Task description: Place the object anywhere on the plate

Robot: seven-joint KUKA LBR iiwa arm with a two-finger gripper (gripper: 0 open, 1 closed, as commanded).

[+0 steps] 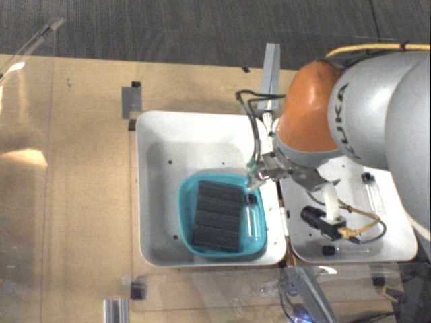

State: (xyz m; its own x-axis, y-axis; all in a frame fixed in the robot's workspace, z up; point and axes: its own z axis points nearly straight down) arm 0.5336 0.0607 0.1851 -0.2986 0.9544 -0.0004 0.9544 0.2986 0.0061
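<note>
Dark ridged block (217, 215) lies on the teal plate (188, 207) in the left bin (161, 147); gripper's (254, 180) grip state can't be told.

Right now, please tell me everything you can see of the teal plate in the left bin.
The teal plate is a shallow, rounded-square dish, glossy like plastic, with a raised rim. It lies flat on the floor of the left white bin, near its front right corner. A dark ribbed block rests on it, filling most of its middle. A clear, tube-like object lies along its right edge. The arm's hand is just above the plate's upper right corner.
</note>
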